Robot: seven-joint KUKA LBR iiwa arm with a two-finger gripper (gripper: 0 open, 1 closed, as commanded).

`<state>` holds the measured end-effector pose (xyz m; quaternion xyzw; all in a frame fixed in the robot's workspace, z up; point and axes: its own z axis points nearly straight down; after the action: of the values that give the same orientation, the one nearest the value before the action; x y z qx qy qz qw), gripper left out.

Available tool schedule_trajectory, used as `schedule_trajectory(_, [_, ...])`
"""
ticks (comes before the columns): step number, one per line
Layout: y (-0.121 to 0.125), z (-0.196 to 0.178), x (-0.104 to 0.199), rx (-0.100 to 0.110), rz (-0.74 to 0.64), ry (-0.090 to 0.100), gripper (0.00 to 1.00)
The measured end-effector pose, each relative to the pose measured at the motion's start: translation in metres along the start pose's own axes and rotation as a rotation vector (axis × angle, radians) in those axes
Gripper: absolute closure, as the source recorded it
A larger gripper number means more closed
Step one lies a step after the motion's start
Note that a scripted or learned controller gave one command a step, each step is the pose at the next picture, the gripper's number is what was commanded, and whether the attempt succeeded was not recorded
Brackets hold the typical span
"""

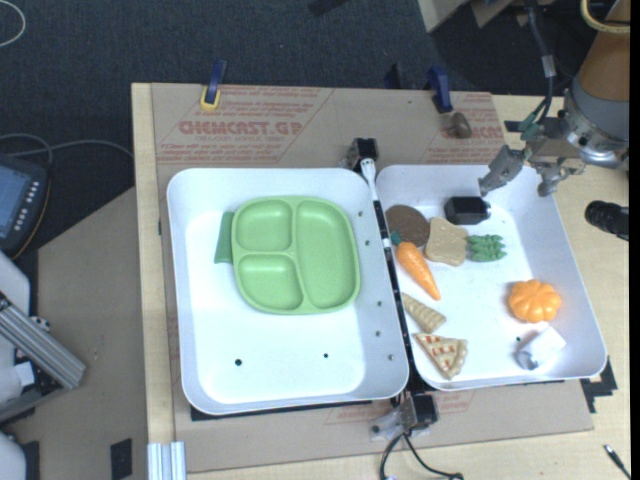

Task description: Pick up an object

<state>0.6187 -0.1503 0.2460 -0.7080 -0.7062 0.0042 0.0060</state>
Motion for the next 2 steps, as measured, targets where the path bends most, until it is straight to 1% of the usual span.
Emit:
schedule_trajectory(1, [0.002, -0.008, 0.000, -0.014, -0.003, -0.002, 0.00])
schedule_trajectory(2, [0.003, 0.056, 0.001, -0.008, -0.003, -0.001, 0.00])
